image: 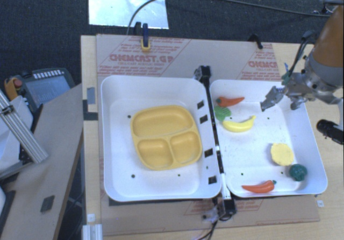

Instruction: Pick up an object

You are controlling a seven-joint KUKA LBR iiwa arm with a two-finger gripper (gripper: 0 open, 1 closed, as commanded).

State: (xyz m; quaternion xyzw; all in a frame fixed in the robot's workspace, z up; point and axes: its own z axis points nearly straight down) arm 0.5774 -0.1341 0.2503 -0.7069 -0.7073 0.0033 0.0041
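Observation:
The right bin (306,126) holds several toy foods. An orange carrot (231,101) lies near its far left corner, with a green piece (222,113) and a yellow banana (239,124) just below it. Toward the near right sit a yellow round piece (282,154) and a teal ball (298,171). A red chili pepper (259,186) lies by the front wall. My gripper (281,103) hangs over the far right part of this bin, open, with nothing between its fingers. It is to the right of the carrot and banana and apart from both.
The left bin (115,126) holds a yellow three-compartment tray (164,136). A black divider rail (209,126) runs between the bins. Cardboard (177,56) lies under both bins. A teach pendant (45,88) sits at the left.

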